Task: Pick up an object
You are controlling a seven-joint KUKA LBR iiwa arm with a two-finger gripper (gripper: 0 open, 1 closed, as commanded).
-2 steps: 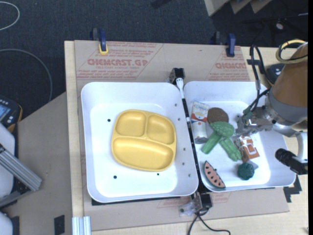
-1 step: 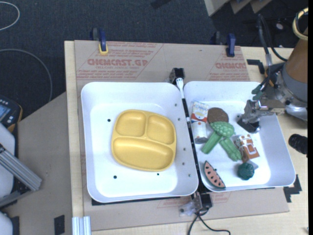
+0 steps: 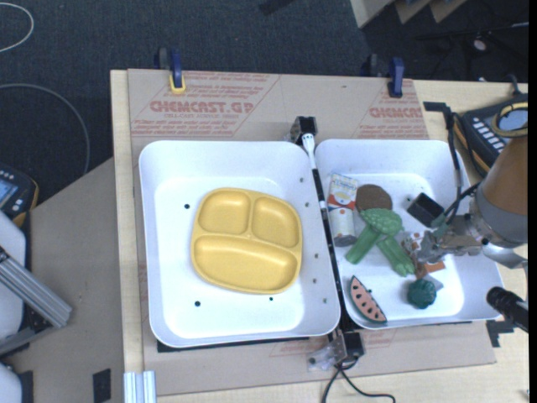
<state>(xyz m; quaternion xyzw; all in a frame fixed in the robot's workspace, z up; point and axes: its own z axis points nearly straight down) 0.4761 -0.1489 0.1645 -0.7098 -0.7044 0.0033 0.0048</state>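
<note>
The right bin holds several toys. Along its left side lie a white and orange carton and a grey can. A brown round piece sits beside them, with a green plush vegetable just below. A watermelon slice rests on the front rim, and a dark green broccoli-like lump is near the front right. My gripper is low over the bin's right half, just right of the green vegetable and above the broccoli lump, next to a small orange piece.
The left bin holds a yellow divided plate. The arm comes in over the right bin's right wall. A dark device lies on the bench at the far right. Clamps stand at the board's back edge.
</note>
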